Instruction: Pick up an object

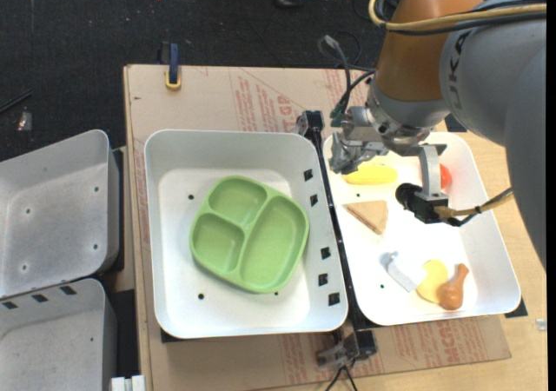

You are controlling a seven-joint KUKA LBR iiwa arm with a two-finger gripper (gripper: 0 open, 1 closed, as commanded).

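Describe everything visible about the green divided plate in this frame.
The green plate is a pale lime, matte, plastic-looking tray with rounded corners and three compartments: one small at its upper left, one at its lower left, and a long one along its right side. It looks bare, lies flat and rotated at a diagonal, near the middle of the left white bin, resting on the bin floor. Nothing else touches it; the tool is over the other bin.
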